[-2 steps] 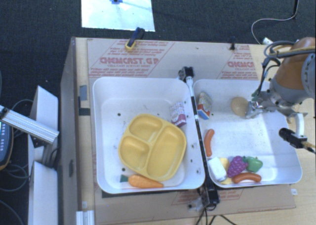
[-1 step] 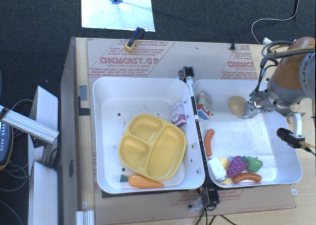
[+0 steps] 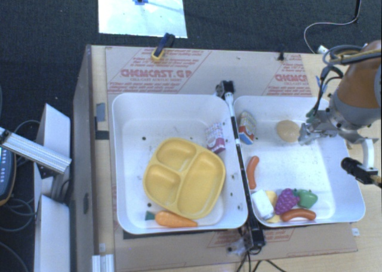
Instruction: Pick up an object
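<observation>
jaws [image 3: 305,135] beside potato [image 3: 287,130], perhaps touching

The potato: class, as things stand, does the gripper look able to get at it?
Probably yes. The potato lies alone on bare floor near the right bin's back wall, nothing on it, and the gripper sits just beside it. The wall close behind may cramp the approach.

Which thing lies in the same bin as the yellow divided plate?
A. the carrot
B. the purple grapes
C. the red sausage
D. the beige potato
A: the carrot lies by the near edge of the yellow plate in the left bin; the other three lie in the right bin.
</observation>
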Controlling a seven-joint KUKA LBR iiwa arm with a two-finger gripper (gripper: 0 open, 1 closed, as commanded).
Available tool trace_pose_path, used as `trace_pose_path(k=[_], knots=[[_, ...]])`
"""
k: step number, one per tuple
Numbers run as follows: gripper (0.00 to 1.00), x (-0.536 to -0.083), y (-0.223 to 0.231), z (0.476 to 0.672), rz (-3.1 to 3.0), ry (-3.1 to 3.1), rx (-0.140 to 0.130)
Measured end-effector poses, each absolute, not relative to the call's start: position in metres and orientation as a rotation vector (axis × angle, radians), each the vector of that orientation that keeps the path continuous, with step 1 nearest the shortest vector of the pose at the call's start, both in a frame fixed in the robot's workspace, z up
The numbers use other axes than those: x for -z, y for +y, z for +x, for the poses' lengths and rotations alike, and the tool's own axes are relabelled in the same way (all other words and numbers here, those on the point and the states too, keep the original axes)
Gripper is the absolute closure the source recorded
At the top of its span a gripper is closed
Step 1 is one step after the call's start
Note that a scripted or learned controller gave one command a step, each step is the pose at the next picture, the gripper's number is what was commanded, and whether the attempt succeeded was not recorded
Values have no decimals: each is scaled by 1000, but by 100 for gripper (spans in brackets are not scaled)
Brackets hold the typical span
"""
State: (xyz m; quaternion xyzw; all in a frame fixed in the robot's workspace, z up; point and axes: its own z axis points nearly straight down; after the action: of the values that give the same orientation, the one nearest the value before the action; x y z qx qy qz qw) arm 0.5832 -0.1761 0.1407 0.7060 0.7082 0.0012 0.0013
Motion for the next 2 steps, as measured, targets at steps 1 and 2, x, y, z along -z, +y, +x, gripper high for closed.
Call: trace_pose_path(k=[1,2], knots=[[0,-140,-176,583,2217,2223,-2],[0,-83,-151,669,2217,2227,-1]])
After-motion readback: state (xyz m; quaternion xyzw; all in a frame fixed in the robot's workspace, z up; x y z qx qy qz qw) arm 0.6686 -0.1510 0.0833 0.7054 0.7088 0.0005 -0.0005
